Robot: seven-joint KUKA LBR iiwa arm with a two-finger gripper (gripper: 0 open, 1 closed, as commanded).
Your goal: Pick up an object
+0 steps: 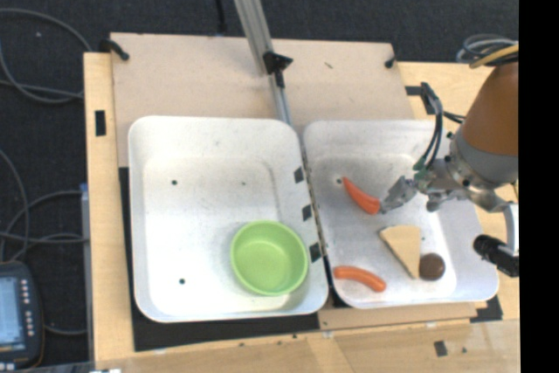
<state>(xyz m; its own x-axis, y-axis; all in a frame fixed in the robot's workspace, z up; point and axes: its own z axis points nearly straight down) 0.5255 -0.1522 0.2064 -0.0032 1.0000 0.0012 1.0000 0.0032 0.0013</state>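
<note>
The grey two-finger gripper (390, 198) touches the near end of a small orange carrot-shaped piece (361, 195) in the right white bin (349, 140); its grip I cannot tell. The carrot's long axis slants up-left, away from the jaws

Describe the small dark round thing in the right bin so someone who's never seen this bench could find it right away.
Look at the right bin, the one without the green bowl. In its near right corner lies a small brown ball, touching the tan wedge. It is the only round, dark item there; the two orange pieces are long and thin.
</note>
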